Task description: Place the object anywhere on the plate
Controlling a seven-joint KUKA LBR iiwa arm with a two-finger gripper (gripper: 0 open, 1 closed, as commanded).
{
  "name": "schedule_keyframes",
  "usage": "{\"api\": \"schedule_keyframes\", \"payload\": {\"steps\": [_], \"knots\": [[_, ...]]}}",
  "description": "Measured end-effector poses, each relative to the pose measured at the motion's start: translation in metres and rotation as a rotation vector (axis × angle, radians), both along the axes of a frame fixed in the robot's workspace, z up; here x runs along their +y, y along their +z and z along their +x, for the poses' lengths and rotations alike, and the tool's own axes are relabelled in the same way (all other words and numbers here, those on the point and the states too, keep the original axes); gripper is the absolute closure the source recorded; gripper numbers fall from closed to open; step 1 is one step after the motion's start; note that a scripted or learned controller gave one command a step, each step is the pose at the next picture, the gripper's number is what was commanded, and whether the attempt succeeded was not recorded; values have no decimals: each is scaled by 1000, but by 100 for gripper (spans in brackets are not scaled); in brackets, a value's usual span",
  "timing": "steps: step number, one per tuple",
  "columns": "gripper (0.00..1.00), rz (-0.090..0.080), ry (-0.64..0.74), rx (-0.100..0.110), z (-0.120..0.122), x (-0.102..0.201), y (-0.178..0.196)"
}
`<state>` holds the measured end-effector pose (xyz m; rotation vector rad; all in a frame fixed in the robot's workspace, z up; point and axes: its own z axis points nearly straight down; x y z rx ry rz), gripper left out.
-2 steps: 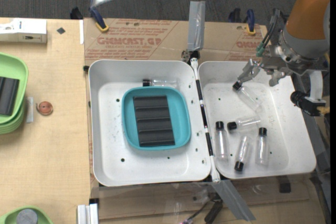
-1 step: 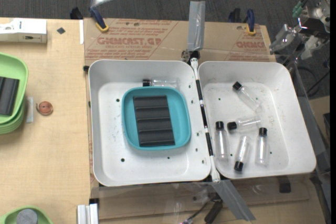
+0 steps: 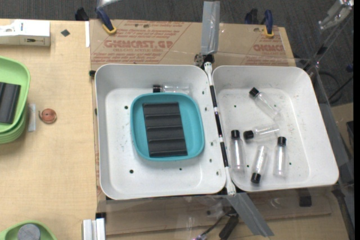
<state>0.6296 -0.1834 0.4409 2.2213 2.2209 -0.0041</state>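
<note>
A teal square plate (image 3: 167,125) lies in the left white bin (image 3: 112,137), with a black ribbed insert (image 3: 164,129) on its middle. One clear vial with a black cap (image 3: 170,88) lies in that bin just behind the plate's far edge, off the plate. Several more clear black-capped vials (image 3: 259,143) lie scattered in the right white bin (image 3: 304,121).
Brown cardboard (image 3: 146,42) with blue and orange clamps sits behind the bins. At the left edge are a green tray (image 3: 14,101) and a small orange disc (image 3: 48,115) on the wooden bench. A metal stand (image 3: 336,11) rises at the upper right.
</note>
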Motion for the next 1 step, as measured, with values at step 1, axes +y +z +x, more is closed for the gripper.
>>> {"api": "schedule_keyframes", "payload": {"steps": [1], "knots": [[0, 0, 141, 0, 26, -33, 0]]}}
